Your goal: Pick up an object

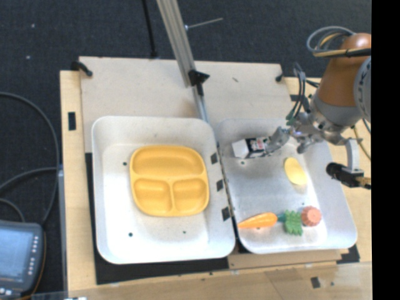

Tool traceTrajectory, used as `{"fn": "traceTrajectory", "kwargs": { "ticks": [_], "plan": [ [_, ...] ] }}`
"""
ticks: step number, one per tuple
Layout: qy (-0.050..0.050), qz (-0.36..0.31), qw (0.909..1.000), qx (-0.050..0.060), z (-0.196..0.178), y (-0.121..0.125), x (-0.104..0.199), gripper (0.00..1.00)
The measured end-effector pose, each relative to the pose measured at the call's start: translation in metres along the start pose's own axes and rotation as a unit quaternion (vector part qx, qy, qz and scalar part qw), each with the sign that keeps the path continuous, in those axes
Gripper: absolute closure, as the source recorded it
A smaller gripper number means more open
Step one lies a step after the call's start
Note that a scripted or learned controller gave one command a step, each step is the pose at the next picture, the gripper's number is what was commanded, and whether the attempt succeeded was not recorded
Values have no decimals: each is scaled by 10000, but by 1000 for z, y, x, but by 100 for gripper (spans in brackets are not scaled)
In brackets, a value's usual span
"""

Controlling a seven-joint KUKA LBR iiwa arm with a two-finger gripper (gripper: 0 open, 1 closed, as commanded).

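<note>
The right bin [331,230] holds a pale yellow oval piece [295,170] near its middle. Along its near edge lie an orange carrot [257,220], a green leafy piece [292,222] and a reddish round piece [311,215]. My gripper [251,147] hangs low over the far left part of this bin, reaching in from the right. It is apart from the yellow piece, which lies to its right and nearer the front. I see nothing held in it.
In the left bin [106,230] sits a yellow divided plate [169,180]. A slanted metal pole [181,42] rises behind the bins. The arm's orange-banded wrist [340,74] stands over the right bin's far right corner.
</note>
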State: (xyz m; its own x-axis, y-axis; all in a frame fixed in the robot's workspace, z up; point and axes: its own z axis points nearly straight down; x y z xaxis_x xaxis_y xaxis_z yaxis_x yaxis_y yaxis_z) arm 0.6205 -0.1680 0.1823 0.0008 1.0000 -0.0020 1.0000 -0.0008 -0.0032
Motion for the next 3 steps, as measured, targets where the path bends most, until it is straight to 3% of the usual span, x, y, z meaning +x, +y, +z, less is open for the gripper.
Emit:
{"fn": "traceTrajectory", "kwargs": {
  "ticks": [1, 2, 3],
  "plan": [
    [-3, 4, 10000, -3, 45, -2, -9, 0],
    [-4, 12, 10000, -36, 31, 0, -10, 100],
    [2, -22, 10000, -52, -21, 6, -2, 100]
  ]
}}
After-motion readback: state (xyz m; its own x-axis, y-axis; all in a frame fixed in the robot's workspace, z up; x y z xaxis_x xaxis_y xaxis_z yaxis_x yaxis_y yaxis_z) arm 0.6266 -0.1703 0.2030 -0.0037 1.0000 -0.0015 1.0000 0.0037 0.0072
